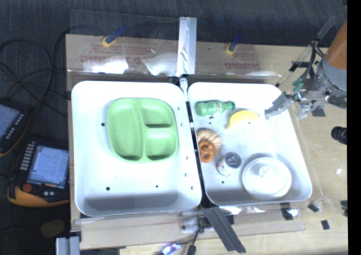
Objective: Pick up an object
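From my remote seat I start at the left white bin (84, 192), where a light-green plastic divided tray (142, 128) lies flat with nothing on it. Across the centre rim, the right white bin (293, 152) holds the candidates: a green plastic bottle (214, 107) lying on its side, its long axis running left to right with the narrower cap end pointing right; below it a brown, ridged pastry-like toy (207, 144); then a small grey round piece (232, 161), a yellow lemon-shaped object (243, 118) and a white round lidded bowl (266, 176) near the front corner. At the far right the gripper (277, 108) hangs over the bin's upper right part, just beside the lemon, with nothing visibly between its fingers; whether they are spread or closed I cannot tell. I judge this the approach step: nothing is picked yet. Next I would expect it to line up over the lemon, descend and close.
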Controlling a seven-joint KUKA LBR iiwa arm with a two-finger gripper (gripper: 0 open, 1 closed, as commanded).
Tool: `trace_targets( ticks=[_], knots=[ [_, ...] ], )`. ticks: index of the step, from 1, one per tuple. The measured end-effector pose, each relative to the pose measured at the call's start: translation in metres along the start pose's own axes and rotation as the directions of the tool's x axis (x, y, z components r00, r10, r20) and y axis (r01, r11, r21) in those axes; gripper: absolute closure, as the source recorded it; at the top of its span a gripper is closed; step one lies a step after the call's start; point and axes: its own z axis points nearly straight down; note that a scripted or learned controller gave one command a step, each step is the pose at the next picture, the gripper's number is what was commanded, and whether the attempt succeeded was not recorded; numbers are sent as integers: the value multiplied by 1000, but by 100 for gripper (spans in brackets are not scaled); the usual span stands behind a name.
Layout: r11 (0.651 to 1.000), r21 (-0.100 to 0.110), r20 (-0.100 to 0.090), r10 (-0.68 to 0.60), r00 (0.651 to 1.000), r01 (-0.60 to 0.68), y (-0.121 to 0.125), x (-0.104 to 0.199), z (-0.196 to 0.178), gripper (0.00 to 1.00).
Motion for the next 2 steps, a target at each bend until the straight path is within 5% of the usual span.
trace_targets(
  ticks=[1,2],
  knots=[
    [1000,4,-7,22,1000,-22,-28,-26,136,0],
    [997,-16,9,-77,997,77,-72,12,172,0]
  ],
)
